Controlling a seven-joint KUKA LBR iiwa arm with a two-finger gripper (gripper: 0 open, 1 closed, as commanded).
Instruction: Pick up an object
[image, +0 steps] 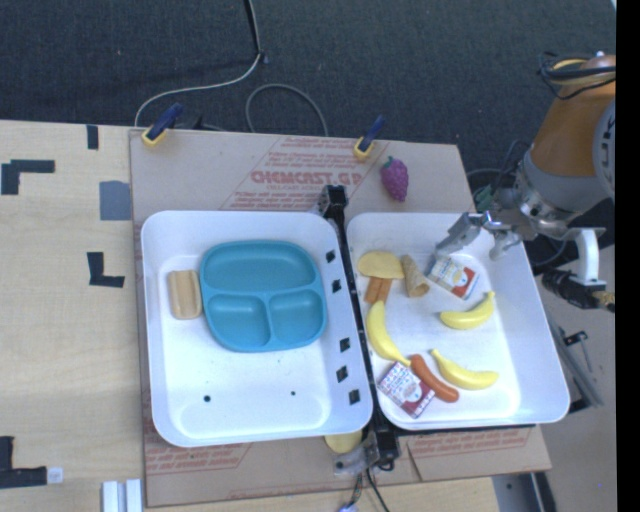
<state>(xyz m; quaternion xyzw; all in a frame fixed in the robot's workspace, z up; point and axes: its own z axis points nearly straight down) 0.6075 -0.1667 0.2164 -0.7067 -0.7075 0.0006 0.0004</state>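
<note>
The grey arm with its orange band reaches in from the right, and its two-finger gripper hangs over the upper part of the right shallow white bin. Whether the claw is spread or pressed together cannot be told from this angle.

Directly under the gripper lies a small white packet with a red patch, but nothing shows it caught by the claw. Just left of it sits a tan cone-shaped piece, and beside that a mushroom-shaped toy with a yellow cap and orange stem. Three yellow plastic bananas lie in the same bin: one below the packet, one near the divider, one toward the lower edge. A red sausage touches a red-and-white wrapper.

The left white bin holds a blue compartment plate and, beside it, a tan bread slice. A purple bunch of grapes rests on the cardboard sheet above the bins.
</note>
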